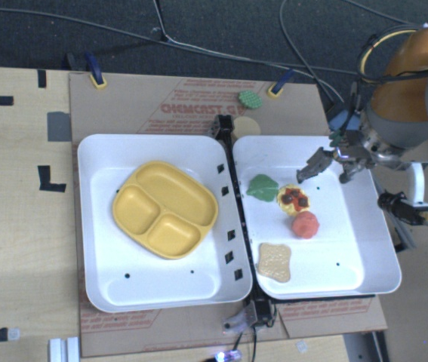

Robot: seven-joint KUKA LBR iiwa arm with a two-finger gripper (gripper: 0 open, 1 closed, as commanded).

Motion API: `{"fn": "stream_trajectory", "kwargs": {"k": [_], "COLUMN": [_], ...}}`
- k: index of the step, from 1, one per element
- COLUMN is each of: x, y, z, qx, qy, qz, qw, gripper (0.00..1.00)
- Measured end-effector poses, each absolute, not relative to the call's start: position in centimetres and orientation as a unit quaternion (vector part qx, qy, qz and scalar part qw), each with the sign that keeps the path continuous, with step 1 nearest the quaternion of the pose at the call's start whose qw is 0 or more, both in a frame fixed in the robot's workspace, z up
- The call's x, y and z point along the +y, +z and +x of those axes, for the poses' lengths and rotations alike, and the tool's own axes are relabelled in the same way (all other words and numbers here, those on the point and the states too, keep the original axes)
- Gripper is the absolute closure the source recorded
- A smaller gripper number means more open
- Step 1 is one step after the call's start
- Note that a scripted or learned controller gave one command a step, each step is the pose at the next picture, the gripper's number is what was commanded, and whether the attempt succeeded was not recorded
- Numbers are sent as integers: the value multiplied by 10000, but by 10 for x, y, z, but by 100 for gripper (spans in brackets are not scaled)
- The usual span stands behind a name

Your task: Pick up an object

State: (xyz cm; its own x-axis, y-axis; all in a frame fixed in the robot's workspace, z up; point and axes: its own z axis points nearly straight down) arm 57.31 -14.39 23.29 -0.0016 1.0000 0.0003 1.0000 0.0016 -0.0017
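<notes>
1. Camera view looks down on a brown cardboard sheet [191,108] laid over the wooden bench [17,202], with two shallow white bins side by side on it.
2. Left bin [100,277] holds a yellow divided plate [164,208], lying flat and turned at an angle, with three compartments.
3. Right bin [364,262] holds four small food pieces gathered in its left half.
4. Grey arm [398,89] enters from the right, its orange band uppermost, the wrist bent down and leftward over the right bin's upper right part.
5. Gripper [328,168] hangs above the bin floor with its two dark fingers spread apart, nothing between them; the nearer fingertip sits just up and right of the food pieces.
6. Slice of toast [275,262] lies near the bin's lower left.
7. Green leaf [262,187] lies beside the dividing wall.
8. Red tomato [305,224] sits just below a small pizza-like disc [294,198], which touches the leaf's right edge.
9. Green dotted piece [250,98] rests on the cardboard above the bins.
</notes>
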Motion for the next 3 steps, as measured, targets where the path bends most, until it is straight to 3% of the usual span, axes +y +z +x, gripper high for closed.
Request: {"fn": "stream_trajectory", "kwargs": {"k": [2, 3], "x": [-130, -130], "y": [141, 90], "z": [571, 571], "qx": [-7076, -7076], "qy": [22, 9], "qz": [-7066, -7066], "qw": [23, -15], "gripper": [0, 0]}}
